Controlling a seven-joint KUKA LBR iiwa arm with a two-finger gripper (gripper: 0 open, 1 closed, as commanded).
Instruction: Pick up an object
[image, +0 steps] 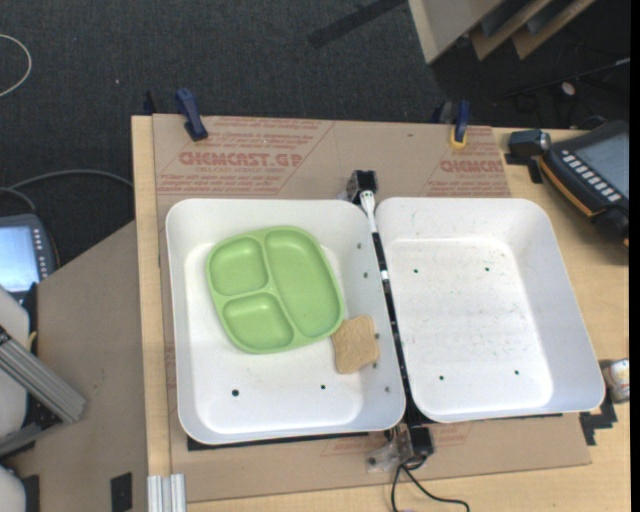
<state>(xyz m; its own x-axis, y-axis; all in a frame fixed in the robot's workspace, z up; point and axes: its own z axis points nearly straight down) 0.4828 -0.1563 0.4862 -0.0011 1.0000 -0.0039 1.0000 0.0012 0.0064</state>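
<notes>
A light green plate (274, 289) with three compartments lies in the left white bin (200, 390), toward its upper middle. A small tan square, like a sponge or a slice of toast (355, 344), rests flat just off the plate's lower right corner, near the bin's right wall. The right white bin (480, 300) holds only dark specks on its floor.
Both bins sit on a brown cardboard sheet (300, 150) held by a blue clamp (190, 113) and a second clamp (460, 122) at the back. A black strip (378, 270) runs between the bins. A handheld control pad (585, 170) lies at the right.
</notes>
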